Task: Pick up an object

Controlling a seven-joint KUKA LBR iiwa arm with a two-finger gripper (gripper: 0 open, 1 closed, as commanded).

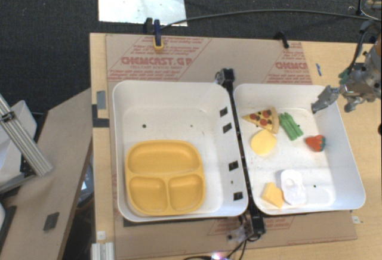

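Tan desk [179, 56], two shallow white bins side by side.
Pincer [335, 101] spread wide, holding nothing, over right bin's [352, 184] far right corner; red plastic strawberry [316, 143] lies just below; yellow divided tray [165, 176] in left bin [173, 104].

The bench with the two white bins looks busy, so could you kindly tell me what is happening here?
A robot arm reaches in from the right, its claw open above the far right corner of the right bin with nothing between its fingers. In that bin lie a pizza slice, a green vegetable, a strawberry, a yellow disc, a cheese wedge and a white piece. The left bin holds a yellow divided tray.
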